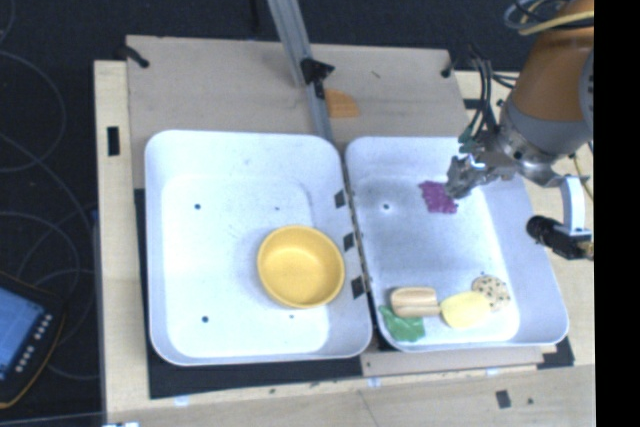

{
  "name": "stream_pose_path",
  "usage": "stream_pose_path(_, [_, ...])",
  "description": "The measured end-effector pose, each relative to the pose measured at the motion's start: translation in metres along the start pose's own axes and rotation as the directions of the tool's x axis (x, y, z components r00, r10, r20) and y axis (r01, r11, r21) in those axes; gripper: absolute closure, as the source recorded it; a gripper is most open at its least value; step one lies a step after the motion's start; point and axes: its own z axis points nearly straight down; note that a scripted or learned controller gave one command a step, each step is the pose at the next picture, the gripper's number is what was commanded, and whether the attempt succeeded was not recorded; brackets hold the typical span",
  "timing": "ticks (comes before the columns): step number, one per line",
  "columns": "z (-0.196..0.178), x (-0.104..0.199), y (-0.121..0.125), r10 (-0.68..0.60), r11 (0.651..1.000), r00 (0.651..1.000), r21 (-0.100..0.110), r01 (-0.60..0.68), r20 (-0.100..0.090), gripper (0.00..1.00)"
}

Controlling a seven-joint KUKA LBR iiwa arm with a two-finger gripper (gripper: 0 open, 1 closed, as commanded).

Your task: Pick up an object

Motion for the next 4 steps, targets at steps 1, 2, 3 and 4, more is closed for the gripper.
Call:
stream_pose_path(1, [-0.054,-0.001,0.002,-0.001,1.000,1.000,-0.001,0.001,0.001,1.00])
stream_pose_path(2, [-0.054,0.043,0.009,-0.003,1.000,1.000,0.003,0.003,0.000,1.00])
stream_pose_path(3, [-0.036,0.092,0.017,-0.002,1.000,1.000,0.008,0.002,0.001,1.00])
stream_pose_path(4, [-0.020,0.140,0.032,-0.002,1.000,1.000,0.006,0.002,0.001,1.00])
